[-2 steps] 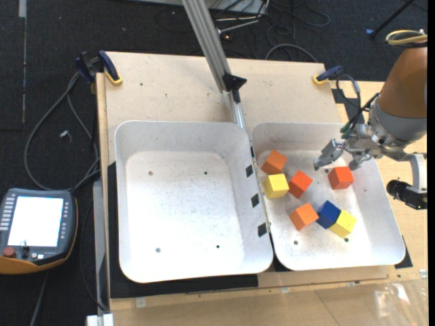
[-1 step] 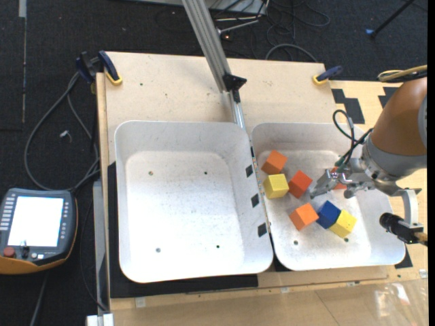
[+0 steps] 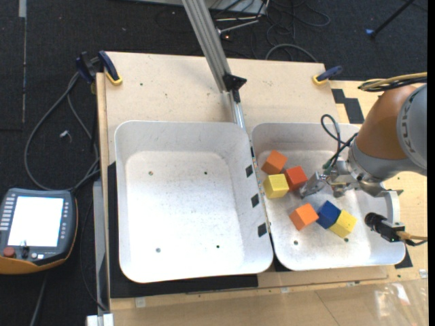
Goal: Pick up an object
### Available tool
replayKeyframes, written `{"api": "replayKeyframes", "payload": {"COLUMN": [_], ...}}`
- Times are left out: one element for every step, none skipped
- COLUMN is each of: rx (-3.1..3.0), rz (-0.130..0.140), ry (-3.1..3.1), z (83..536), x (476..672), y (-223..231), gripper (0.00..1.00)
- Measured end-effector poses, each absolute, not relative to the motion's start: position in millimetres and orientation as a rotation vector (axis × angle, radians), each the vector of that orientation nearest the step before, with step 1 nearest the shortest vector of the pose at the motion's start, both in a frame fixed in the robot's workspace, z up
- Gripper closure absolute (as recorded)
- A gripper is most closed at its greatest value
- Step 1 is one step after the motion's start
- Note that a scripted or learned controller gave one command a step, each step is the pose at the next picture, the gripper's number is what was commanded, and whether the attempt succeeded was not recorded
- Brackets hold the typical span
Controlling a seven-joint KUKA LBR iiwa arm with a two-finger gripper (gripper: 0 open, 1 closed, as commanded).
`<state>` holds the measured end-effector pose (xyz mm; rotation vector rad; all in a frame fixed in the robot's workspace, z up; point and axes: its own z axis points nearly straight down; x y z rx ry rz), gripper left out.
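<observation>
six blocks lie in the right bin (image 3: 380, 253): an orange block (image 3: 275, 161), a yellow block (image 3: 276, 185), a red block (image 3: 296, 177), another orange one (image 3: 305, 215), a blue block (image 3: 329, 213) and a second yellow one (image 3: 343, 223). the claw (image 3: 311, 187) hangs just beside the red block, holding nothing; how wide it stands i cannot tell.

From my remote station: two white bins (image 3: 136, 141), speckled with dark flecks, on a pale beige worktop (image 3: 170, 87). In the right bin I see three orange blocks (image 3: 275, 161), two yellow blocks (image 3: 276, 185) and one blue block (image 3: 329, 214). The arm (image 3: 391, 134) is orange and grey; clamps (image 3: 112, 73) show yellow.
</observation>
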<state>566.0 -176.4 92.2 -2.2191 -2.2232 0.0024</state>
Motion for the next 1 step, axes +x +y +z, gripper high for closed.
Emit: {"api": "replayKeyframes", "payload": {"rx": [-2.226], "rz": [0.003], "ry": [-2.235], "z": [97.0], "x": [660.9], "y": [-164.8], "gripper": [0.00]}}
